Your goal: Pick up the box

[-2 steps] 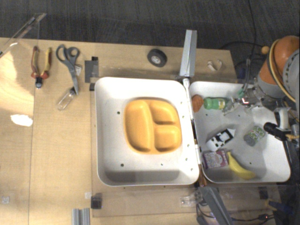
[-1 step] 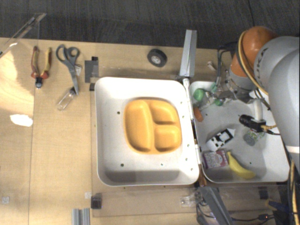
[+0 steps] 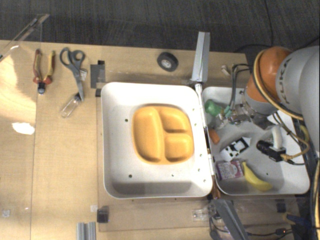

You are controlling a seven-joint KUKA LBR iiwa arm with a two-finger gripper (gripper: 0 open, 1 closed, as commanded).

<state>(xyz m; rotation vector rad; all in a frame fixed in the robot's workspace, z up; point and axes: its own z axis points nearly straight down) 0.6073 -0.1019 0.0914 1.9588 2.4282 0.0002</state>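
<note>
The arm's grey bulk covers much of the right bin [image 3: 300, 186], and its hand [image 3: 234, 115] is so tangled among cables there that I cannot tell its state. One small purple box [image 3: 229, 170] lies near that bin's front edge, beside one banana [image 3: 256, 180]. The left bin [image 3: 117, 134] holds one yellow sectioned tray [image 3: 162, 133]; one pair of scissors [image 3: 76, 71] rests on the counter [image 3: 55, 184].

You have a wooden bench [image 3: 55, 174] bearing two white bins side by side, the left bin [image 3: 115, 179] touching the right bin [image 3: 300, 184]. Behind the left bin, near the far edge, lie pliers [image 3: 42, 69], scissors [image 3: 75, 74], a black block [image 3: 98, 73] and a tape roll [image 3: 167, 61]. A grey bar [image 3: 201, 56] stands at the gap between the bins.
</note>
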